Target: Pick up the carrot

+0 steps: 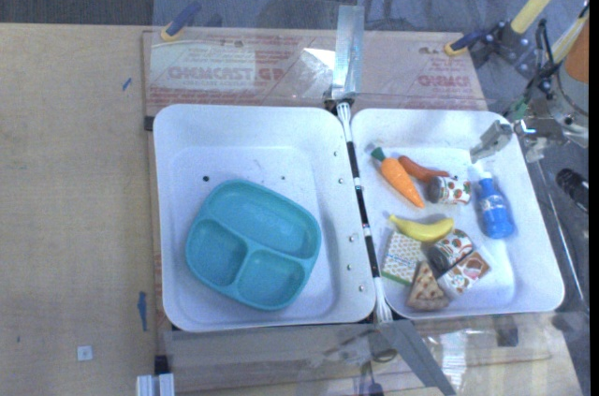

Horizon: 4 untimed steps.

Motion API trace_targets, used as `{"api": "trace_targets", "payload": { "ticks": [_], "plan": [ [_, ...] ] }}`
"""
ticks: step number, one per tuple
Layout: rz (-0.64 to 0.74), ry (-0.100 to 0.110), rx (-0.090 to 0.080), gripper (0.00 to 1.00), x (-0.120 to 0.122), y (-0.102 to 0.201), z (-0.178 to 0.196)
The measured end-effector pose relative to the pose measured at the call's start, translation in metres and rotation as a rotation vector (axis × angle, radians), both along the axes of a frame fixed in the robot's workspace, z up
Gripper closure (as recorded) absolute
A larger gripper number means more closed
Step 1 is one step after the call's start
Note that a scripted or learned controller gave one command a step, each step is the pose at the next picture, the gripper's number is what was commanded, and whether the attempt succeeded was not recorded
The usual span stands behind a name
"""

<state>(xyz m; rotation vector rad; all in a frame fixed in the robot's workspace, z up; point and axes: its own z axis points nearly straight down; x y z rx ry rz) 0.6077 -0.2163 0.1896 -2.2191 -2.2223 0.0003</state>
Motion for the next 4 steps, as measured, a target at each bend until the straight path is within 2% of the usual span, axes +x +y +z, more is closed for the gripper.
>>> {"api": "trace_targets", "payload": {
  "ticks": [1,2,3,4],
  "plan": [
    [-0.104,-0.003,-0.002,0.0,0.053,0.078,-0.027],
    [-0.004,-0.016,-0.003,0.0,0.014,0.116,-0.084],
    [-0.006,-0.018,-0.005,1.0,0.014,0.115,-0.073],
    [0.084,-0.003,-0.001,1.0,0.06,0.186,-0.004]
  ]
}}
